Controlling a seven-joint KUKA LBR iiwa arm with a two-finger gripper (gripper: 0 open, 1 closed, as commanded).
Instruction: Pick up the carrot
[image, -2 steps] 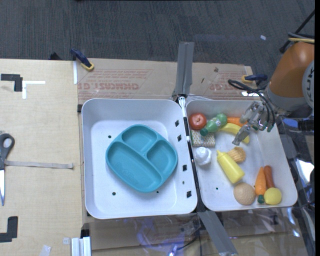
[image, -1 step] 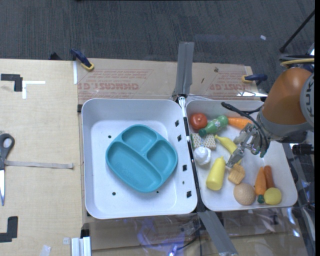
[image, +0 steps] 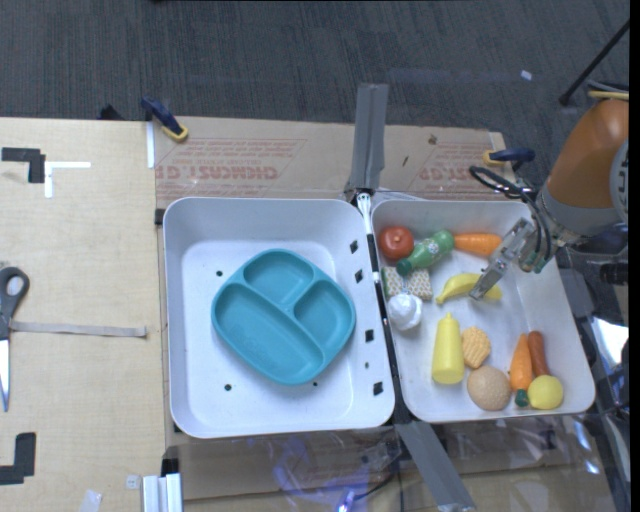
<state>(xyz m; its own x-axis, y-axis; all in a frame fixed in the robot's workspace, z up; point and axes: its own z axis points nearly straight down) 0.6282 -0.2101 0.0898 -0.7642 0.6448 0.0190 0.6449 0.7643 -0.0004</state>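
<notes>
An orange carrot (image: 521, 362) with a green stub at its lower end lies in the right bin (image: 575, 330), near the front right, beside a red sausage (image: 539, 350). A second orange, tapered, carrot-like piece (image: 477, 242) lies at the back of the same bin. My gripper (image: 488, 284) hangs over the middle of this bin, just right of a yellow banana (image: 460, 288). It is below the back orange piece and well up-left of the front carrot. Nothing shows in its grasp.
The right bin also holds a red tomato (image: 397, 241), a green vegetable (image: 425, 252), a white garlic (image: 405, 312), a yellow bottle (image: 448, 348), corn (image: 476, 347), a potato (image: 489, 388) and a lemon (image: 545, 391). A blue divided plate (image: 284, 315) lies in the left bin (image: 190, 400).
</notes>
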